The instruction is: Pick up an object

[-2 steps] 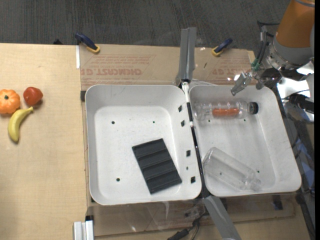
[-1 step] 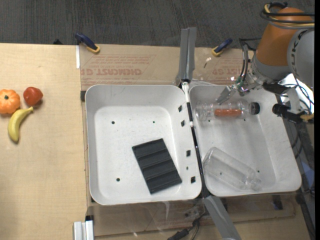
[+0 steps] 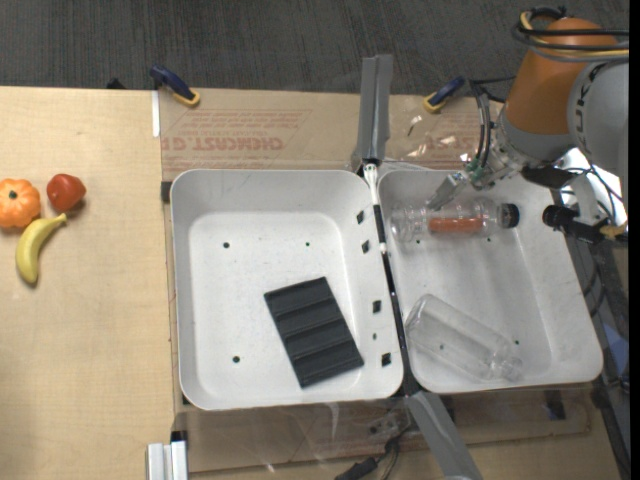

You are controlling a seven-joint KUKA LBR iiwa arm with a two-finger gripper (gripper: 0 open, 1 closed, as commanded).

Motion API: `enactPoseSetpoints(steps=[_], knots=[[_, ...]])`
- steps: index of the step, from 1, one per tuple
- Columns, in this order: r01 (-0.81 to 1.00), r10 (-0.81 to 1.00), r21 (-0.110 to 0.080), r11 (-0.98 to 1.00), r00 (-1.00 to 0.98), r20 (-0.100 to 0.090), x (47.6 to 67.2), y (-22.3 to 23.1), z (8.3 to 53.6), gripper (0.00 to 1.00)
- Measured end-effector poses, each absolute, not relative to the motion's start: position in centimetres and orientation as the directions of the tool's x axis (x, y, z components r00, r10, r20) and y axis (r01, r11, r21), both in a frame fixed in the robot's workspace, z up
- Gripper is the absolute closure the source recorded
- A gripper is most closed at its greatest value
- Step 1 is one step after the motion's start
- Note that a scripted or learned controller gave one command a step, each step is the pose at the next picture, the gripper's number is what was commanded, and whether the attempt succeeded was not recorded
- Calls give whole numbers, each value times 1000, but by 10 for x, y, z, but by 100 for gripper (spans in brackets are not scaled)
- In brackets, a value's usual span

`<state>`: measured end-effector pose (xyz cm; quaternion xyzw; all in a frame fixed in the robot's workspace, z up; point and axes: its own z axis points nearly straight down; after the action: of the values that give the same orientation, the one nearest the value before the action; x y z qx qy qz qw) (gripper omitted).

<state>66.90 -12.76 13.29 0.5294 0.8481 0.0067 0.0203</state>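
Gripper, finger state untellable, hovers over a clear tube: light, rigid, slippery; grasp across its middle.

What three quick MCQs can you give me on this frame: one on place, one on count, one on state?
1. Where does the dark ridged block lie?
A. left bin
B. right bin
C. bare bench

2. How many pieces of fruit sit at the bench's left?
A. one
B. two
C. three

3. How does the clear bottle with orange inside rest?
A. upright
B. on its side
C. hanging from the hand

Answers: 1 A, it lies on the left bin floor. 2 C, an orange fruit, a red one and a banana. 3 B, it lies flat in the right bin.
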Motion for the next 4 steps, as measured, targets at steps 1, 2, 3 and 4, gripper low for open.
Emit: enactPoseSetpoints(steps=[1,2,3,4], knots=[[879,880,32,475,-475,-26,670,-132,131,0],[871,872,29,490,-489,-37,671,-128,129,0],[856,856,26,516,-515,-40,670,-127,129,0],[830,830,22,557,-556,-38,670,-129,129,0]])
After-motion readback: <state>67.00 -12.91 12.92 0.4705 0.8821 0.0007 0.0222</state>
